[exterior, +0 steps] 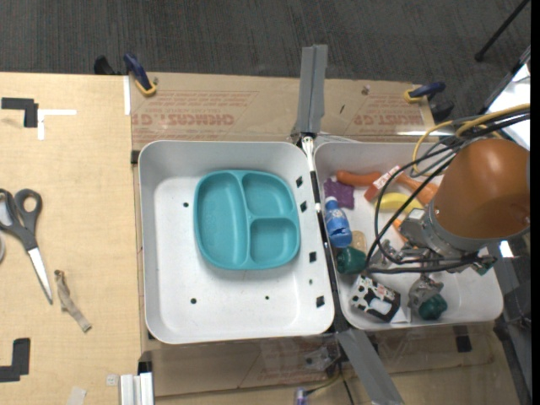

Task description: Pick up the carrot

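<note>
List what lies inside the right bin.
Right bin holds a carrot, blue bottle, yellow toy, black-and-white toy and green pieces; the arm covers the rest.

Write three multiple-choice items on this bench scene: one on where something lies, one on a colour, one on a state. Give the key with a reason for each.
1. Where does the carrot lie?
A. In the right bin, near its far edge
B. On the plate
C. Beside the scissors

2. What colour is the divided plate in the left bin?
A. Red
B. Teal
C. Yellow

3. How does the arm stand over the right bin?
A. Over the left bin
B. Away from both bins
C. Above the right bin, covering part of its contents

Key: 1 A, the orange carrot rests by the far wall. 2 B, the plate is teal. 3 C, the orange band overlaps the right bin.
</note>
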